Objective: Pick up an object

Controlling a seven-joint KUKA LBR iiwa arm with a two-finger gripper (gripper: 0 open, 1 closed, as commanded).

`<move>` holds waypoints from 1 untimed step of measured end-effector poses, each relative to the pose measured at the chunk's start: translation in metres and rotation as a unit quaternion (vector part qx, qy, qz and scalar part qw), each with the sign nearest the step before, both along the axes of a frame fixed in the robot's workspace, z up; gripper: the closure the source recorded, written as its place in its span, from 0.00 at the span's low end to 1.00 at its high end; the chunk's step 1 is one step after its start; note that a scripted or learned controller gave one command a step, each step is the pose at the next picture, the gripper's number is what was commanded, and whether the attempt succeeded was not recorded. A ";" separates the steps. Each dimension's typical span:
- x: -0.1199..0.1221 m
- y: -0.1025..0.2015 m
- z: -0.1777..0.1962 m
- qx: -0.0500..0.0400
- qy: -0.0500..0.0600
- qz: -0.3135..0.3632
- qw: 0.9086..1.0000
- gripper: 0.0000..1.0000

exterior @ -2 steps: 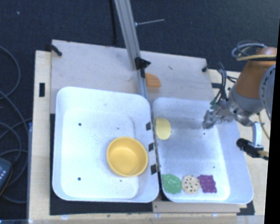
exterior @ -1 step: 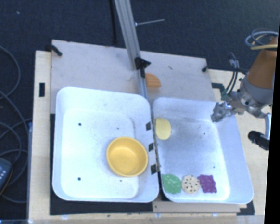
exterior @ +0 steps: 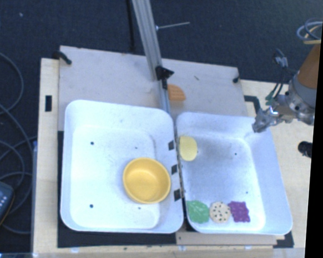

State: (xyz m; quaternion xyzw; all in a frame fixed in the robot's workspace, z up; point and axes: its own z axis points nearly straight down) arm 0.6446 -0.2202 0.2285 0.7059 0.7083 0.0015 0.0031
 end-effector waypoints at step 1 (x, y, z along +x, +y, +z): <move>0.001 -0.001 0.035 0.000 0.001 0.001 1.000 1.00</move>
